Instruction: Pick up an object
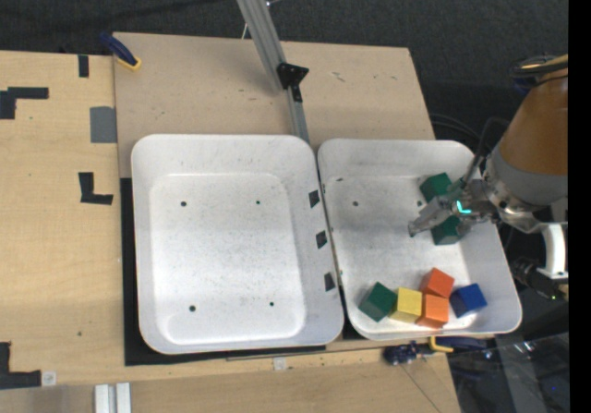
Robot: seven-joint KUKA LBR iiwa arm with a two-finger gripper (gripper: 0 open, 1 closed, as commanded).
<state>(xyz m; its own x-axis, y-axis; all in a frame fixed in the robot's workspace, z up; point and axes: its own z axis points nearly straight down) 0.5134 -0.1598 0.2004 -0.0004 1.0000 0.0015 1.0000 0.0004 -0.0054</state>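
- The arm comes in from three o'clock, its orange band [545, 120] above the wrist, and the gripper [440, 217] hangs low over the right bin [369, 171].
- Two dark green blocks sit right by the gripper: one [436, 186] just off toward twelve o'clock, the other [447, 232] tucked close at about five o'clock, partly under the wrist.
- From where I stand I can't tell whether the gripper is parted or closed, and neither green block is clearly caught in it.
- A cluster lies well apart toward six o'clock along the bin's near wall: a green cube [377, 300], a yellow one [408, 303], two orange ones [436, 296] and a blue one [469, 298], packed touching.
- My guess is the lower green block is the target, being nearest; it's roughly cubic, so no long axis matters much.
- The left bin [222, 162] sits at nine o'clock of all this.
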